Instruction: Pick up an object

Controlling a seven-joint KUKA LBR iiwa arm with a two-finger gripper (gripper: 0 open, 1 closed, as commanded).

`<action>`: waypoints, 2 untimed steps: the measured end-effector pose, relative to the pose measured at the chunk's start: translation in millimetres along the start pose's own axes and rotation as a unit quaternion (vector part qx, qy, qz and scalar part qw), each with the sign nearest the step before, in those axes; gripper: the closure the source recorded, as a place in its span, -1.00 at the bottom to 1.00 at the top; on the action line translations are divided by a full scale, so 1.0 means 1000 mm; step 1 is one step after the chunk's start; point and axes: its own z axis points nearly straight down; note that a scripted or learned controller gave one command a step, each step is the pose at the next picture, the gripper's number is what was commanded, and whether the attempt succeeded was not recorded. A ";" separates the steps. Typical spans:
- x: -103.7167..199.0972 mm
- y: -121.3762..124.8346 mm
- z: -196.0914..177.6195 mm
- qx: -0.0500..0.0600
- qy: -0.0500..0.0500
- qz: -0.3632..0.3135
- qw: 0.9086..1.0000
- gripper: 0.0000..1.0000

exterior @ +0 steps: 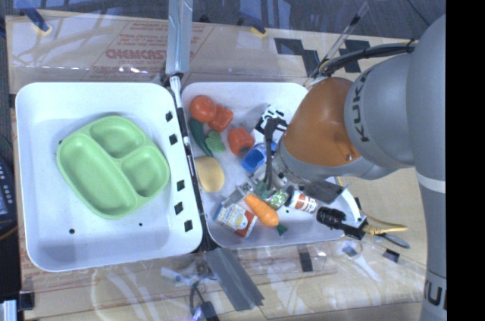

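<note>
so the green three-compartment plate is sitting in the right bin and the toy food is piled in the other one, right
Not quite. The camera view shows the light green three-compartment plastic plate lying in the left shallow white bin, not the right one. The toy food, such as the orange plastic carrot and the pale yellow potato-shaped piece, is piled in the right shallow white bin, where the arm reaches in.

Plate (114, 165) in left bin (38, 160) — toys (227, 160) in right.

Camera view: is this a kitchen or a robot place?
Probably a robot lab, not a kitchen: a big grey arm reaches over taped-down white bins, one holding toy food like a carrot.
</note>
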 end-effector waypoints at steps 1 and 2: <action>0.016 0.001 0.008 -0.002 -0.005 -0.183 0.983 -1.00; 0.057 0.014 -0.086 0.002 0.000 -0.206 0.978 -1.00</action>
